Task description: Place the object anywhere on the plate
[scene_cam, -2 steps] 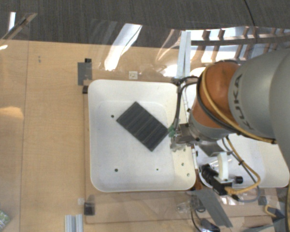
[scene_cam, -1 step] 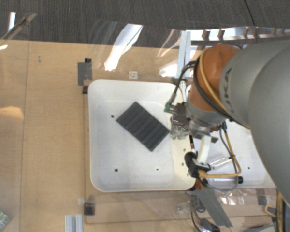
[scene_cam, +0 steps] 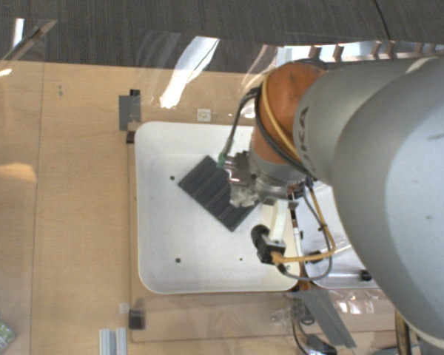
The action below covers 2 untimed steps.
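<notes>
The arm [scene_cam: 370,146] comes in from the right and covers much of the right side of the view, its orange band [scene_cam: 281,102] sitting just above the wrist. Under the wrist, the end effector [scene_cam: 243,191] hangs over the left white bin [scene_cam: 155,265], at the right end of a dark ribbed slab [scene_cam: 211,187] that lies flat on the bin floor. I take this slab to be the plate, though it looks more like a small grooved tile than a dish. Its long axis runs on a diagonal, from upper left to lower right in the view, and the end effector stands at the lower right part of it, touching it or just above it; from this slanted view I cannot tell which. The state of the end effector I also cannot tell, because the wrist body and the cables [scene_cam: 303,254] hide the tips. A separate object to be placed I cannot make out between them or anywhere on the bin floor near the slab. In my judgement the important relation is that the slab stretches away from the end effector toward the upper left, so most of its free surface lies on that side. If something is being carried, a release here would land near the slab's right edge, and a small shift toward the upper left would give a safer margin. The desk [scene_cam: 59,198] around the bin is plain light wood.
</notes>
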Available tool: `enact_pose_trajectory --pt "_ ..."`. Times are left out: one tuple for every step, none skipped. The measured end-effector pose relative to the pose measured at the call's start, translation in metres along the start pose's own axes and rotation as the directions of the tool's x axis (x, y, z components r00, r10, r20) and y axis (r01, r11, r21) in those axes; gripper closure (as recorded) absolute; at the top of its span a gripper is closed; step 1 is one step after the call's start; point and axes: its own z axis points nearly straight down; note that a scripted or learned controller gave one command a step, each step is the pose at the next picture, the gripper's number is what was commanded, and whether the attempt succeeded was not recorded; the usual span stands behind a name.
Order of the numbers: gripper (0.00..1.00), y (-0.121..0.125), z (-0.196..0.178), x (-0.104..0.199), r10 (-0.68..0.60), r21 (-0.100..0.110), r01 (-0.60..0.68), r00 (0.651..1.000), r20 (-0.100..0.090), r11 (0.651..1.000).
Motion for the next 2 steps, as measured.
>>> enact_pose_trajectory --pt "0.0 0.0 0.0 0.0 0.0 0.0 0.0 1.0 0.0 1.0" --pt "1.0 0.001 -0.011 0.001 -0.008 -0.004 0.008 1.0 -0.001 1.0"
